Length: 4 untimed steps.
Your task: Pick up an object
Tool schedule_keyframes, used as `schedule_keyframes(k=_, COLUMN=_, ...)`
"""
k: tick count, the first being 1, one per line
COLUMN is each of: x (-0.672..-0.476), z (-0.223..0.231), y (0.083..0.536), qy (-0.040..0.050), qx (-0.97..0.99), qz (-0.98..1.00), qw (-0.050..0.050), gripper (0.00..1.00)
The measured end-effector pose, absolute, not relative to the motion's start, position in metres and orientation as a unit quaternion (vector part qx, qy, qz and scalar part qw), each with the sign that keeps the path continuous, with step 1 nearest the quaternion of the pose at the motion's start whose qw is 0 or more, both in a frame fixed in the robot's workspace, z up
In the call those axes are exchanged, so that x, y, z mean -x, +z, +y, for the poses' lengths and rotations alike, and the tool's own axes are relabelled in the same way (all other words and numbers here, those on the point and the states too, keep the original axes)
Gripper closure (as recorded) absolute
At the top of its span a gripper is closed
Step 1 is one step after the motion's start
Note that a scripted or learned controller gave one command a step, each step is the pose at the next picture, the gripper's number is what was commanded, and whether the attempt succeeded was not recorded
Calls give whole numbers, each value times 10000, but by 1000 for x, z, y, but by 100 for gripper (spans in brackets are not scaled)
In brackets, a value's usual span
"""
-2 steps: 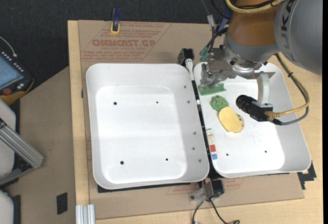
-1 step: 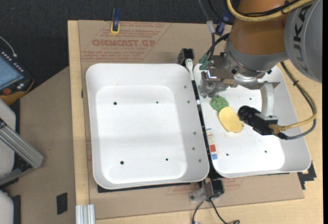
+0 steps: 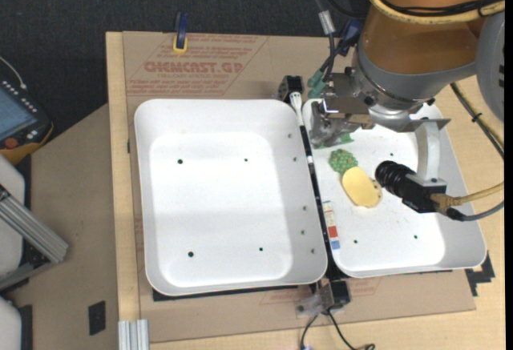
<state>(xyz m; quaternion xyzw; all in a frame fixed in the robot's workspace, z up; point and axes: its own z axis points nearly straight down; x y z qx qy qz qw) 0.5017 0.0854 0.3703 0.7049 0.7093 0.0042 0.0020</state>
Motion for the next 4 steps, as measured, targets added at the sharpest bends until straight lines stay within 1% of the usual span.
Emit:
schedule_keyframes(k=1, x=-477, z=-16, y=300, qy=-40, qx=-7114, qz=7027, qw=-17, gripper=100)
schedule_keyframes(k=2, x=-480, z=37, y=385, qy=44, qx=-7048, qz=7094, qw=30, gripper=100)
schedule_keyframes(k=3, x=-480, z=105, y=472, qy=54, qx=-7042, qz=7100, qw=28, gripper=100)
schedule_keyframes(k=4, x=-532, z=71, y=484, qy=20, qx=-7085, qz=7057, qw=26, gripper=100)
